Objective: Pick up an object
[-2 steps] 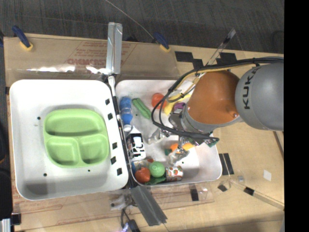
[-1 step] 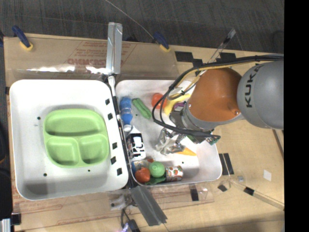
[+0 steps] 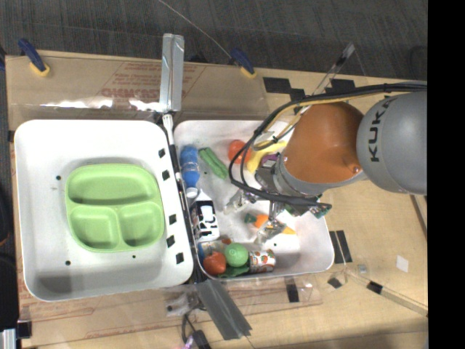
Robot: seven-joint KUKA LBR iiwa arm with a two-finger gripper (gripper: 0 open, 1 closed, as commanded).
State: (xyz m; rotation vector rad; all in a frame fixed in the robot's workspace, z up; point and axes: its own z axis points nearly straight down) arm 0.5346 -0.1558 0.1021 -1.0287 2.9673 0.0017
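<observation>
Camera view: wooden bench (image 3: 378, 307) with cardboard sheet under two white bins, dark carpet beyond the top edge. Left bin (image 3: 36, 195) holds a green divided tray (image 3: 114, 207), three compartments. Right bin (image 3: 320, 249) is cluttered: blue bottle (image 3: 189, 167) along its left wall, green pepper-like piece (image 3: 213, 163) just beside it, orange-red ball (image 3: 237, 150) near the top, black-and-white box (image 3: 205, 220) against the left wall, red item (image 3: 213, 264), green ball (image 3: 235, 255) and a small printed can (image 3: 262, 261) bunched at the bottom edge. Grey arm with orange band (image 3: 323, 145) reaches in from the right, over the right bin. Gripper (image 3: 272, 222) hangs low mid-bin, by small orange and yellow bits; too cluttered there, cannot tell its state or whether anything is between them.
</observation>
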